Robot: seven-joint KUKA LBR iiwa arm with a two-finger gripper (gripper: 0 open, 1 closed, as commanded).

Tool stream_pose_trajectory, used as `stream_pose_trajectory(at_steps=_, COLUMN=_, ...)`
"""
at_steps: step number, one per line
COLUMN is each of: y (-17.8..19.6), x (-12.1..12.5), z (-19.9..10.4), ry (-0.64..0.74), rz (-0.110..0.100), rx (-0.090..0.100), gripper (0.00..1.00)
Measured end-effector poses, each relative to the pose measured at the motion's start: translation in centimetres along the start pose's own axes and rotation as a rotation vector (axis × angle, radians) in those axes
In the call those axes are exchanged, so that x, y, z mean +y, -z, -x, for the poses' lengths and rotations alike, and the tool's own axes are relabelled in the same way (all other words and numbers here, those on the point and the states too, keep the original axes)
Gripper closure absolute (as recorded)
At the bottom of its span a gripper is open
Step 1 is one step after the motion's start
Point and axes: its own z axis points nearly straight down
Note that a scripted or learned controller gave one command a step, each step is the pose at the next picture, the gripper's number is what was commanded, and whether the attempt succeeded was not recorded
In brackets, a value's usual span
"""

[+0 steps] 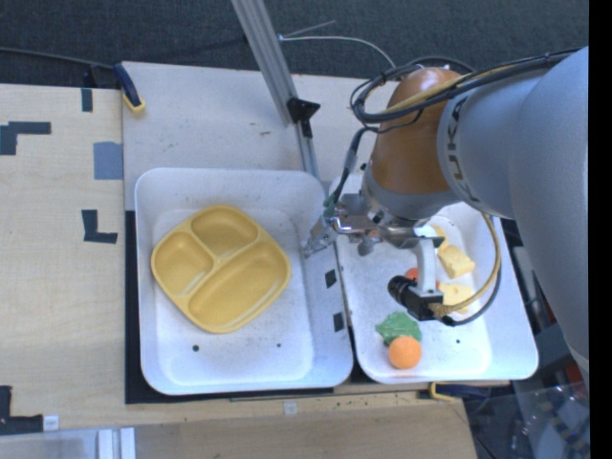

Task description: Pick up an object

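Note:
The right bin [505, 350] holds an orange ball [405, 352] near its front, with a green leafy piece [395, 326] touching it from behind. Two pale yellow wedges [456, 260] lie further back on the right side, and a small red bit [411, 274] shows beside them. The gripper [356, 237] hangs under the grey and orange wrist, over the back left part of the right bin and close to the wall between the bins. The wrist hides the bin floor below it. Nothing is visibly held.
The left bin [145, 256] carries a yellow divided plate [221, 267] in its middle. A slanted aluminium bar [264, 46] runs from the top down to the bins' back edge. A blue and yellow clamp [130, 90] lies at the bench's back left.

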Motion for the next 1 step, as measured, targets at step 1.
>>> stream_pose_trajectory(at_steps=1, y=0.02, x=4.98, z=6.82, ry=-0.012, rz=0.005, rx=-0.007, gripper=0.0)
